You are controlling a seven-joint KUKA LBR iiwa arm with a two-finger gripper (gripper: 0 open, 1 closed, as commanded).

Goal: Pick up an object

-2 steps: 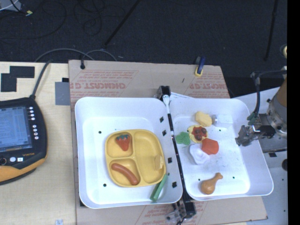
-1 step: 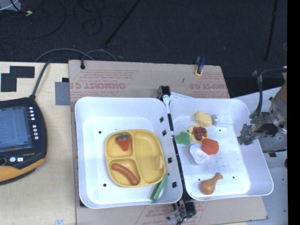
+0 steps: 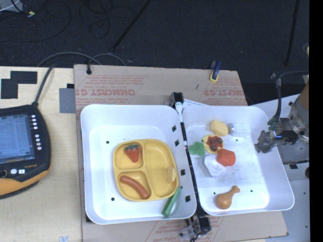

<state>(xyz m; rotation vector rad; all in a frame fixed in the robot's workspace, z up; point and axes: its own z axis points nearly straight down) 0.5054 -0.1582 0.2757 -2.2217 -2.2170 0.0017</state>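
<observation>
The right bin (image 3: 252, 198) holds a cluster of toy foods: a yellow piece (image 3: 219, 127), a yellow piece topped with red (image 3: 213, 143), a green leaf (image 3: 197, 148), an orange-red piece (image 3: 226, 157), a white piece (image 3: 214, 167) and a brown drumstick (image 3: 227, 196) near the front. My gripper (image 3: 263, 141) hangs at the right bin's right rim, apart from all of them, about level with the red-topped piece. Nothing shows between its tips.
The left bin (image 3: 96, 135) holds a yellow divided plate (image 3: 151, 158) with a strawberry (image 3: 132, 152) and a sausage (image 3: 134, 185). A green pod (image 3: 170, 204) lies at the plate's front right. A teach pendant (image 3: 20, 145) sits left of the bins.
</observation>
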